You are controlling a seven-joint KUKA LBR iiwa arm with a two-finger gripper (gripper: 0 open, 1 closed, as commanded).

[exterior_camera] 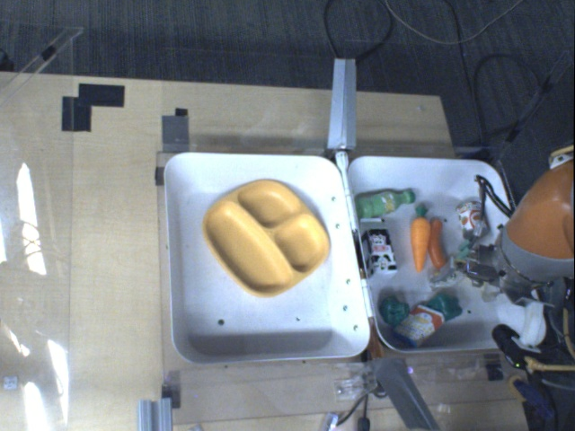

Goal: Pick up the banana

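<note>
Camera view: two white bins sit side by side on the bench. The left bin carries a yellow three-part dish near its centre. The right bin holds the clutter. A green bottle lies at about 11 o'clock in it. Two carrots lie side by side near its middle, and a small black-and-white pack sits at 9 o'clock against the dividing wall. A teal lump and a red-and-white packet lie toward 7 o'clock. A small printed can stands toward 1 o'clock.

The arm comes in from 3 o'clock, its orange band over the right bin's far side. The gripper is low in that bin, just at 3 o'clock of the carrots. It is too dark and tangled to judge, so I cannot tell whether it is open or closed, nor whether anything is in it.

Where the banana lies I cannot tell. The arm covers the bin's 3 o'clock side, and it may be under there.

By my reading the pick is not yet done: no fruit is seen lifted, so locating, grasping and raising all seem left.
</note>
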